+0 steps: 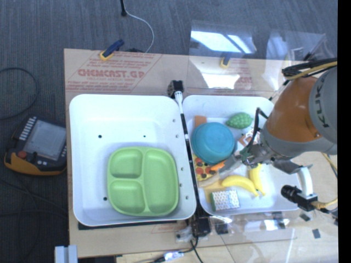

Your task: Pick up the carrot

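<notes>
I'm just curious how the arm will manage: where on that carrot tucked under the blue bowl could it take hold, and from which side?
Probably the orange end poking out from beneath the blue bowl, coming down from above on the banana side. The rest of the carrot looks covered by the bowl, so only that sliver offers a grip, and it is crowded.

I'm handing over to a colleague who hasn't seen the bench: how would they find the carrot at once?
Look in the right white bin, the one the grey and orange arm reaches over. A blue bowl sits upside down near its left wall; the carrot is the thin orange stick poking out from under the bowl's lower edge. Unlike the yellow bananas beside it, it is orange and straight.
</notes>
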